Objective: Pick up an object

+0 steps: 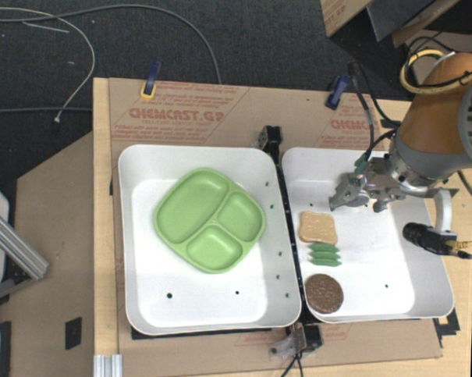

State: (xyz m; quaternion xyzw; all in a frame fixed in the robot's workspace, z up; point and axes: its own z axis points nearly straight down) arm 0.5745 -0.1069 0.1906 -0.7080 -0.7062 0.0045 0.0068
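Observation:
In the right bin (389, 261) lie a tan slice of toast (318, 226), a green pea pod (324, 254) just below it, and a round brown patty (323, 293) at the bin's front left corner. My gripper (362, 194) hangs over the back of the right bin, up and to the right of the toast, apart from it. Its fingers stand spread, with nothing between them.
The left bin (138, 289) holds a green three-compartment plate (210, 219). A black clamp (269, 137) sits at the back between the bins. A black cable connector (426, 237) hangs over the right bin's right side. Cardboard surrounds both bins.

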